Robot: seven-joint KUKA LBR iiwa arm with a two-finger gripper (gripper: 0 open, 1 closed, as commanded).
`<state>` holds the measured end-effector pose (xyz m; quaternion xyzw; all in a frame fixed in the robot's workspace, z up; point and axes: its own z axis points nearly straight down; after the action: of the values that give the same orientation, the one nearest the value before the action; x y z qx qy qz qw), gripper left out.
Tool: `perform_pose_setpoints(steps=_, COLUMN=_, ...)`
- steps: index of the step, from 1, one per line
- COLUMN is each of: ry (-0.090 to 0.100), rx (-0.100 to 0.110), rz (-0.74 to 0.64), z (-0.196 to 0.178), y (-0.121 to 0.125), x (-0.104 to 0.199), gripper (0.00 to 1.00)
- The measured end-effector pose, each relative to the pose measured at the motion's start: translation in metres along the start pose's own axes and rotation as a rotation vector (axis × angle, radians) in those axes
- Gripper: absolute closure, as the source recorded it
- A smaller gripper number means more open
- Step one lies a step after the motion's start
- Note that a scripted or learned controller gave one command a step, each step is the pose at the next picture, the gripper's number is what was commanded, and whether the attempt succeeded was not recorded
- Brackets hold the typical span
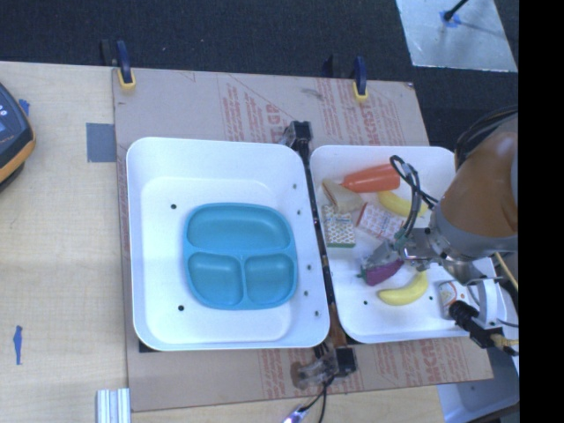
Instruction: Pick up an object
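A: Where is the gripper [388, 258]?
B: Low in the right bin [352, 320], its fingers closed on a small purple toy [382, 274]. The grey arm [476, 205] reaches in from the right.

A: What lies round it?
B: Just below it, a yellow banana [404, 293] on the bin floor. Up and right of it, a second banana [398, 204], and beyond that an orange carrot [370, 179]. To its left, a green-printed packet [338, 227], and above that a tan block [339, 194].

A: And further left?
B: The left bin [145, 236], holding a blue divided plate [240, 255].

A: What do the bins sit on?
B: A cardboard sheet [256, 104] clamped to a pale wooden bench [53, 263]. Behind it, dark carpet [220, 16].
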<state>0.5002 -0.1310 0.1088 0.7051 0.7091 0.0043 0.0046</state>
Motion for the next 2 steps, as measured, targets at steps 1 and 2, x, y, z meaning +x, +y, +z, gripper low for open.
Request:
perform_pose_setpoints(steps=1, ry=-0.001, rx=0.000, rz=-0.005, z=-0.0115, y=0.0007, x=-0.0009, gripper=1.00)
perform_pose_setpoints(steps=2, ry=0.000, rx=0.001, rz=-0.005, z=-0.0110, y=0.0004, x=-0.0004, gripper=0.00)
